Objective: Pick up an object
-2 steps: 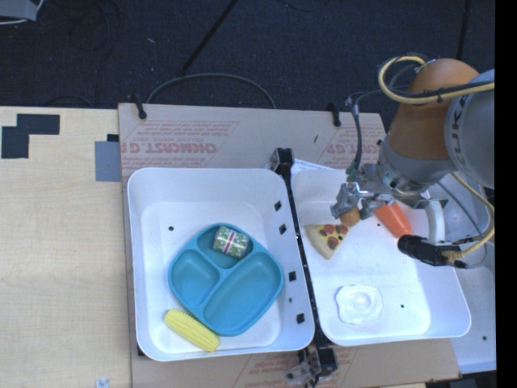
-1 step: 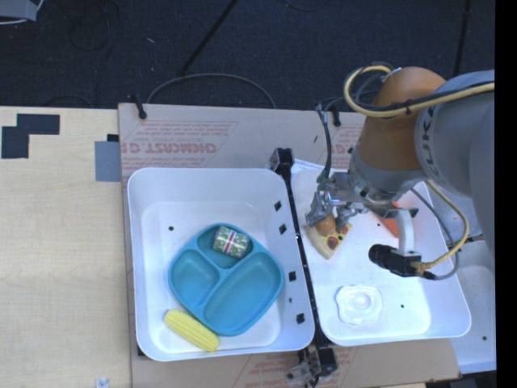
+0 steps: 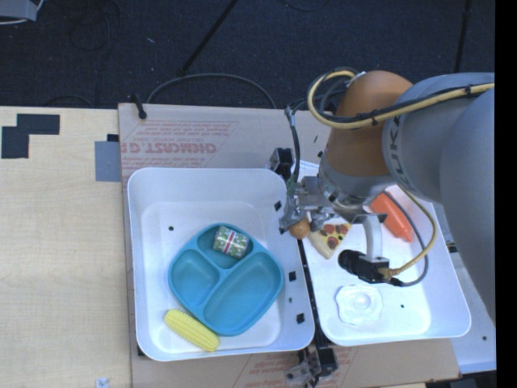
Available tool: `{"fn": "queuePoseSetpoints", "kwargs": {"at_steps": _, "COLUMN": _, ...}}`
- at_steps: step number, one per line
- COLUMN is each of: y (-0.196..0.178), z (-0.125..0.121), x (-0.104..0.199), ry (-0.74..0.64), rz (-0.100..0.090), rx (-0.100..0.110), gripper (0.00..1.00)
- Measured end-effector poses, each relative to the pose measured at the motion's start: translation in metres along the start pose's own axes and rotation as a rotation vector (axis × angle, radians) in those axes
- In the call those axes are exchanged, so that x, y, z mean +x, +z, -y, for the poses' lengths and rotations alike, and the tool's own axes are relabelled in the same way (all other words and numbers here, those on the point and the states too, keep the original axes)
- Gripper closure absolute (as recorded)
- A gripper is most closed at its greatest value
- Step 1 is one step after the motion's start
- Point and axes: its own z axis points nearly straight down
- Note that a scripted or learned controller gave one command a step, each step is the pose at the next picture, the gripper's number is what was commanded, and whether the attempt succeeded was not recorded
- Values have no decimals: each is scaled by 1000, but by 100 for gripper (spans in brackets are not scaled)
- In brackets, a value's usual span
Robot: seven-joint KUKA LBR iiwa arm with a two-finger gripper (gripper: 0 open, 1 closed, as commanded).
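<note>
bins (image 3: 153, 208): glossy white plastic | plate (image 3: 242, 293): smooth blue plastic | bench (image 3: 56, 241): matt pale wood

We saw a dark carpeted floor (image 3: 161, 31) beyond the bench, crossed by thin black cables (image 3: 212, 24). A pale wooden tabletop (image 3: 56, 265) filled the left, marked with dark and grey patches. Printed cardboard (image 3: 194, 140) lay flat on it.

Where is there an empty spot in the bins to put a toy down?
In the left white bin, bare floor lies behind the blue divided plate, and the plate's big front section is free. The right white bin is bare near its front right corner. It's crowded around the pizza slice toy beneath the grey arm.
</note>
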Motion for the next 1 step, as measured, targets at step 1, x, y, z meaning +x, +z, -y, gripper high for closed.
{"fn": "queuePoseSetpoints", "kwargs": {"at_steps": 1, "y": -20, "z": 9, "x": 50, "ry": -1, "rz": 0, "rx": -3, "gripper": 100}}
